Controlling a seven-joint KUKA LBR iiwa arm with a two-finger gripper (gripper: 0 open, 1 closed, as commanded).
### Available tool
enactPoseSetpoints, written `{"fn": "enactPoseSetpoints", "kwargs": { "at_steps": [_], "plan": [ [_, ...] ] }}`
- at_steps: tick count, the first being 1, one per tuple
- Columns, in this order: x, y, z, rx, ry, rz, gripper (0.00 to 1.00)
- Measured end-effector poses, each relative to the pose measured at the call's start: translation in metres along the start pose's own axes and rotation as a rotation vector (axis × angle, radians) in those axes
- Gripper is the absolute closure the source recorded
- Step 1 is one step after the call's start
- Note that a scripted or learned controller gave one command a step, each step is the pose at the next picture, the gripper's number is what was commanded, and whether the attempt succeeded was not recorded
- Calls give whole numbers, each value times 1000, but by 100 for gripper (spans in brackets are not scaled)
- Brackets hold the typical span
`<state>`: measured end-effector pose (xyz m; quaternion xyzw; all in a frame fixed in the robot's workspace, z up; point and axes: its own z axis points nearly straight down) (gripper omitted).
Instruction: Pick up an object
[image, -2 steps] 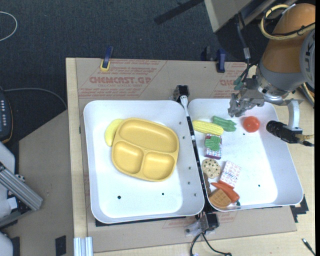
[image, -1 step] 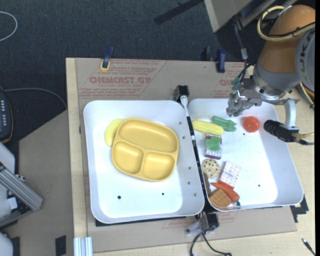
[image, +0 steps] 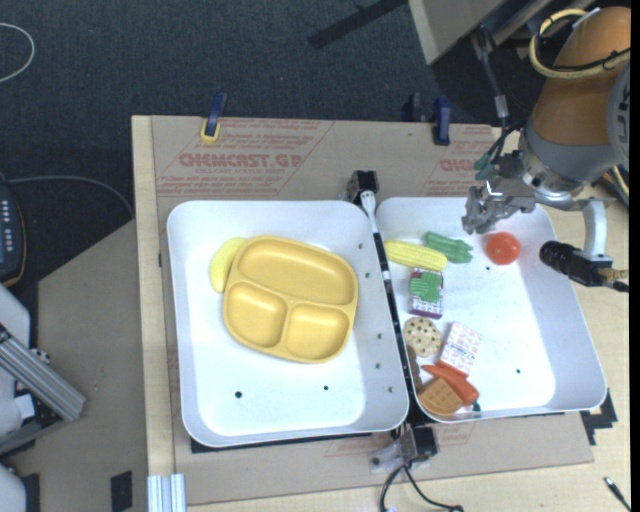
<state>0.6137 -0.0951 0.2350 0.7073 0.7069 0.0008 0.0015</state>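
My gripper (image: 483, 218) hangs over the back of the right bin (image: 560, 330), just left of a red tomato (image: 502, 248) and right of a green pepper-like toy (image: 447, 246). Nothing shows between its tips. Along the bin's left side lie a yellow corn cob (image: 415, 255), a green and pink packet (image: 426, 291), a round cookie (image: 422, 336), a small red and white packet (image: 461, 347) and an orange waffle piece with a carrot (image: 446, 388).
The left bin (image: 200, 390) holds a yellow divided plate (image: 290, 297) with a yellow banana-like piece (image: 224, 262) tucked at its left edge. Open floor lies at the right bin's middle and right.
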Motion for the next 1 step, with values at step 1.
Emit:
{"fn": "enactPoseSetpoints", "kwargs": {
  "at_steps": [1],
  "plan": [
    [13, 3, 6, 3, 1, -2, 100]
  ]
}}
